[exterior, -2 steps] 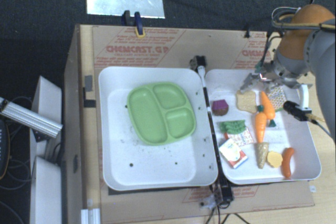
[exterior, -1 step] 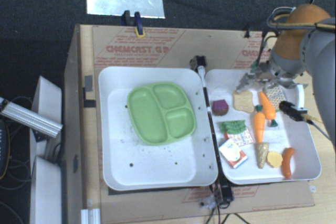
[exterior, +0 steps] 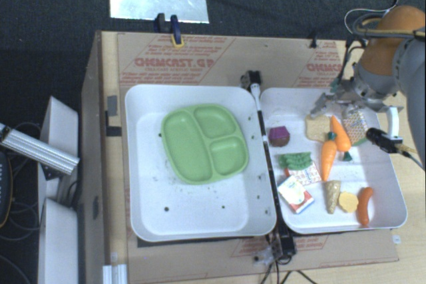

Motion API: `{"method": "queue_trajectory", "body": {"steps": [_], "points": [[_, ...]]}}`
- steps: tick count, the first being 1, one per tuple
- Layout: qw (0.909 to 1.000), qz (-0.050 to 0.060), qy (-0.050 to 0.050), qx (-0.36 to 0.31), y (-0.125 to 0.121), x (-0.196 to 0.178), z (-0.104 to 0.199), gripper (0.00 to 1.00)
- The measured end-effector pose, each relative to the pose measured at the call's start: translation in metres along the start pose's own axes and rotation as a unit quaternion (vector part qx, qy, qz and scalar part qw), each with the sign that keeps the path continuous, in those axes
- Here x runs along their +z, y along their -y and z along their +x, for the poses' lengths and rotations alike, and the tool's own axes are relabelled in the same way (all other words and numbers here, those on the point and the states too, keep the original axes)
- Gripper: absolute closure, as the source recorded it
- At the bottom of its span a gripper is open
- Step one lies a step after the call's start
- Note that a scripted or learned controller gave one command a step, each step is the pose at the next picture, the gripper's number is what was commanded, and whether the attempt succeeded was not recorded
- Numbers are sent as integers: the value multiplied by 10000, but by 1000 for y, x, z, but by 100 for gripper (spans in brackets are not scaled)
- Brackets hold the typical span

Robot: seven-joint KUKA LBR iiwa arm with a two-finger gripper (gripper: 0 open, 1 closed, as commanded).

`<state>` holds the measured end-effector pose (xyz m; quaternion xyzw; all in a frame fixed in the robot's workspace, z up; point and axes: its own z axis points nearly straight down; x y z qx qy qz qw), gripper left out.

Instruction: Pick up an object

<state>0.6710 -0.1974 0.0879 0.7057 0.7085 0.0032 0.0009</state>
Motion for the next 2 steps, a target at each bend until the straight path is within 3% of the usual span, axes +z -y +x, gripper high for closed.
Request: {"method": "queue_trajectory", "body": {"steps": [2], "points": [[10000, -14, 33, -1, 0, 0, 19, 0]]}}
